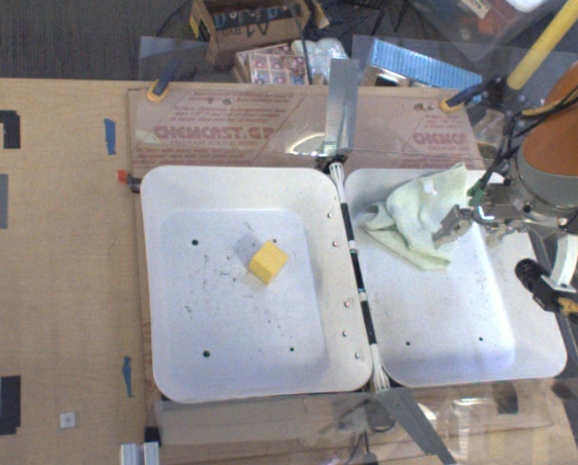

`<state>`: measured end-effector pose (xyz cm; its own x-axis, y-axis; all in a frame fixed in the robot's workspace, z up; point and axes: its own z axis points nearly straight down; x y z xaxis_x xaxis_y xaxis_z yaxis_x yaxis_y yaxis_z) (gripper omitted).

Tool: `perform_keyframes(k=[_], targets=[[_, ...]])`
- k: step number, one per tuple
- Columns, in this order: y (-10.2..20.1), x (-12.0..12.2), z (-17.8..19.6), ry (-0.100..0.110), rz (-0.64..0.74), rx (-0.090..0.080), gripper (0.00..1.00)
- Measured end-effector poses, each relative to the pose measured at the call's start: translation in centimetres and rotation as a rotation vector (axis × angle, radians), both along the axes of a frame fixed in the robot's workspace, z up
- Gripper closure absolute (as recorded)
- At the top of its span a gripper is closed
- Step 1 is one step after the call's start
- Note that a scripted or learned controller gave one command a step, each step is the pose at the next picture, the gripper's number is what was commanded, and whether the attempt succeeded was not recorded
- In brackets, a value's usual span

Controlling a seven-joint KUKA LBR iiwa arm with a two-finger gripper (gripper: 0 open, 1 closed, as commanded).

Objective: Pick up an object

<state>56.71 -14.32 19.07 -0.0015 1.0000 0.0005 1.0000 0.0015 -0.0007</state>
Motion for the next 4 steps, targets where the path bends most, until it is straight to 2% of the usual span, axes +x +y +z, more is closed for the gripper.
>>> perform_keyframes(k=[1,2,3,4], targets=[[4.5,0.4,-10.2,-0.011,-0.11,-0.001,0.0],[2.4,4.6,-10.3,-0.006,-0.207,-0.001,0.0],[2.5,4.7,-9.1,-0.01,-0.205,-0.002,1.0],[2.5,4.7,-8.1,-0.011,-0.205,-0.003,1.0]])
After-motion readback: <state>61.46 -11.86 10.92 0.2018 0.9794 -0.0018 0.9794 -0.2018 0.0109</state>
